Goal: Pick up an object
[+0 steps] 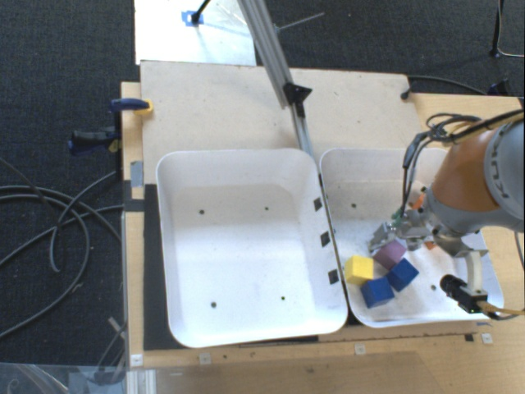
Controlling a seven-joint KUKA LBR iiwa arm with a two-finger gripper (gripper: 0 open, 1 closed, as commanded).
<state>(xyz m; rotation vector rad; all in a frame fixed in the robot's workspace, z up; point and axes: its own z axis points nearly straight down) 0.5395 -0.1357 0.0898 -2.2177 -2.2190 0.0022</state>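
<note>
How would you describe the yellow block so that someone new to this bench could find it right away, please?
Look at the right bin of the two white bins, then at the cluster of small blocks near its front edge, below the pincer. The yellow block is the leftmost of that cluster, closest to the divide between the bins. Its neighbours are two blue blocks and a purple block; it alone is yellow.

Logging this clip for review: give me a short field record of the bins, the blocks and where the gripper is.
left bin: white, shallow
right bin: white, holds the blocks
blocks: yellow block, purple block, two blue blocks, bunched near the front of the right bin
gripper: low over the right bin, just above the purple block
grasp: cannot tell
arm: reaches in from the right
</note>
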